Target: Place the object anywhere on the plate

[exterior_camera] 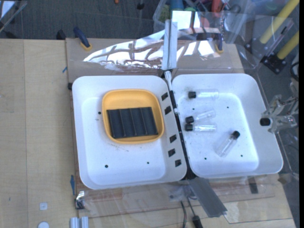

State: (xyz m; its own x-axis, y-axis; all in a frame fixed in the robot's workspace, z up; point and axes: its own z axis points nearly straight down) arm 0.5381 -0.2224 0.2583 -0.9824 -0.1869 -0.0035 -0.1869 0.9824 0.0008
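Observation:
A yellow plate (130,95) lies in the left bin (90,170). A black ribbed rectangular block (132,122) rests flat in the middle of the plate. Several clear vials with black caps lie in the right bin (247,163): one near the back (204,95), two side by side by the divider (200,126), and one tilted toward the front (227,143). My gripper (280,115) hangs at the right bin's right rim, away from the vials and far from the plate. It looks faint and blurred against the floor.
A row of small black tabs (171,125) runs along the divider between the bins. Crinkled foil (133,56) and a clear box of coloured toys (209,4) sit behind the bins. The wooden bench (33,127) spreads to the left.

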